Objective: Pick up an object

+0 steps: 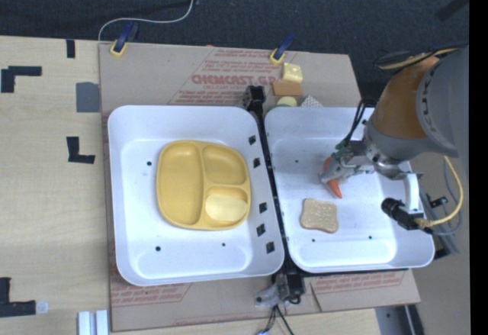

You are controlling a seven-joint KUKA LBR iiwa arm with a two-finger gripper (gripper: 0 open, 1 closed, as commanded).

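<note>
In the right bin (381,253), a small orange carrot-like piece (334,185) lies near the middle. My gripper (341,164) is right over its upper end, low in the bin, and the wrist hides where they meet. A slice of toast (319,215) lies flat a little in front of the carrot, apart from the gripper. The left bin (130,173) holds a yellow divided plate (202,182).
The grey arm with its orange band (404,108) hangs over the right bin's right side. Small yellow and brown blocks (289,79) and a pale green item (286,102) sit behind the bins on the cardboard. A black divider (263,173) runs between the bins.
</note>
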